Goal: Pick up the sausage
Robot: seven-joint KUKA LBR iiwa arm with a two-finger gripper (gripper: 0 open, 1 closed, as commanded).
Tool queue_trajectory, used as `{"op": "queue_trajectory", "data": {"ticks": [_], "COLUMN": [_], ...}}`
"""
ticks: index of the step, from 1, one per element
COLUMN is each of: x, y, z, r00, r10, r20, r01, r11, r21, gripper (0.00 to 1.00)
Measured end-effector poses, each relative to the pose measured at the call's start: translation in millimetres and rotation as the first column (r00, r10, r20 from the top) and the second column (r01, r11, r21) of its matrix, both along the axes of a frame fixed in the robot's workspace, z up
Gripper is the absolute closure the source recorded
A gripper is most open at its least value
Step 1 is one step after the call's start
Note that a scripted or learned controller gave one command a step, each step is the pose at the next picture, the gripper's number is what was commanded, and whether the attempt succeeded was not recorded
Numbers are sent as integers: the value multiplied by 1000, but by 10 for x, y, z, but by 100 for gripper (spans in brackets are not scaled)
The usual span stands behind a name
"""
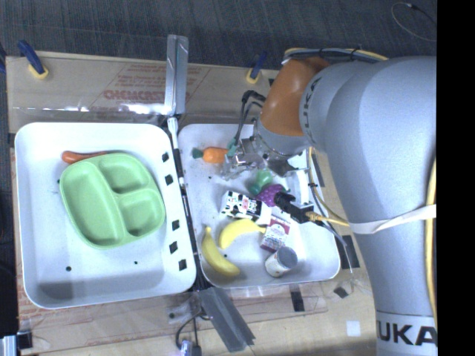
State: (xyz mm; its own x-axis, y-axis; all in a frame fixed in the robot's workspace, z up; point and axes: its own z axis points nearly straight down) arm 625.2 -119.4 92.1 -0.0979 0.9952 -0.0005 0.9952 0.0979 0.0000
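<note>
The grey arm (pixel 371 169) reaches in from the right, orange wrist band (pixel 286 102) directly above the down-pointing gripper (pixel 241 158).

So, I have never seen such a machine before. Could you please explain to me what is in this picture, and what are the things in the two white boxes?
The big grey shape with the orange band is a robot arm; it reaches in from the right. One fixed camera looks down at a slant on a bench with two shallow white bins.

The arm's gripper is low over the right bin, near a small carrot. I cannot tell whether it holds anything.

The right bin also contains a banana, a black-and-white patterned object, something green, something purple, a small carton and a cup-like object.

The left bin holds a green divided plate. The sausage, which the robot should pick up, lies just behind the plate.
</note>
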Motion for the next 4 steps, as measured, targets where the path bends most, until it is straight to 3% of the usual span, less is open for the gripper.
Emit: {"op": "queue_trajectory", "data": {"ticks": [1, 2, 3, 4], "x": [-121, -452, -373, -341], "y": [-191, 294, 196, 677], "z": [273, -12, -10, 994], "r00": [998, 942, 720, 689], "r10": [-61, -336, -694, -725], "r20": [0, -7, -3, -4], "r01": [61, 336, 694, 725], "r11": [998, 942, 720, 689], "r21": [0, 0, -1, -1], "gripper": [100, 100, 100, 100]}}
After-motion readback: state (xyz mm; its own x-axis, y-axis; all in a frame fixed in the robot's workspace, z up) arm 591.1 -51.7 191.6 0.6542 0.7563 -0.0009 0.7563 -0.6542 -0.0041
